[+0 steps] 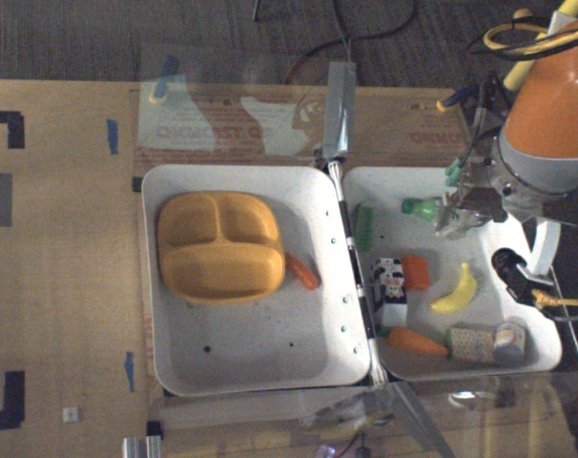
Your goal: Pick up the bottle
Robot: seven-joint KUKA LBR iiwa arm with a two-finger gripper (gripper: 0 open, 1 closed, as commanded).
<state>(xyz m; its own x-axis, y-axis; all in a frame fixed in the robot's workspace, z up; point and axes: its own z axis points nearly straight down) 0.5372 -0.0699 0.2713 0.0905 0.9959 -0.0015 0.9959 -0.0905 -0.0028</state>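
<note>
Where the right bin [547,346] meets its far wall, we see the small green bottle [421,207] lying on its side, just left of the gripper [458,219]. We cannot tell how that gripper is set. Nearer us lie a banana [458,292], a carrot [416,342] and an orange block [416,273].

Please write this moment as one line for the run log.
task: pick up bottle | gripper: over right bin, beside green bottle | bottle: lying in bin, not seen held | left bin: yellow tray
</note>
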